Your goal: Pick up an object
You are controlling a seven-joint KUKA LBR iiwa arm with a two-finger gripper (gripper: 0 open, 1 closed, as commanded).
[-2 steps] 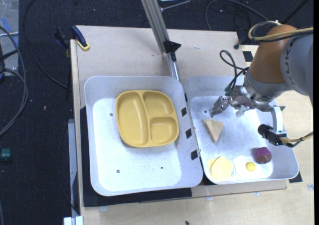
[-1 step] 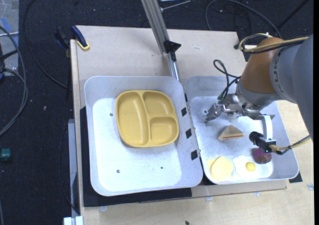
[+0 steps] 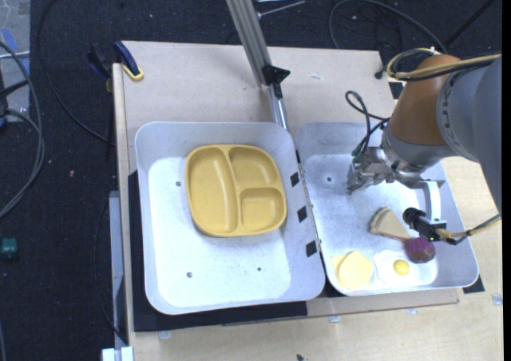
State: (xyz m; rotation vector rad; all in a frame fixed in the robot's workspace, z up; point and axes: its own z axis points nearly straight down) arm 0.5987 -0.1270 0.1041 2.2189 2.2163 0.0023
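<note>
Two shallow white bins are set side by side on the surface (image 3: 200,72), so that things can be lifted out of one of them. The left bin (image 3: 160,271) is taken up by a yellow divided plate (image 3: 236,190), laid flat with its three compartments upward; nothing is seen in the compartments. The candidates for picking are gathered in the right bin (image 3: 327,168), toward its near right corner: a tan wedge (image 3: 389,225), a dark purple piece (image 3: 420,250) just beside it, a pale yellow round piece (image 3: 355,269) and a fried-egg toy (image 3: 397,267) next to that. They lie close together, some nearly touching, which is judged to make a clean grasp of any single one harder.

The arm is brought in from the right, its orange band (image 3: 415,108) above the wrist, and the pincer (image 3: 361,178) is held low over the far part of the right bin's floor. It is placed over bare floor, apart from the wedge and the other pieces, so no object is seen between its fingers and nothing is judged to be held. How far the pincer is spread cannot be told, since the parts are small and dark against the wrist. The pick is not yet made.
</note>
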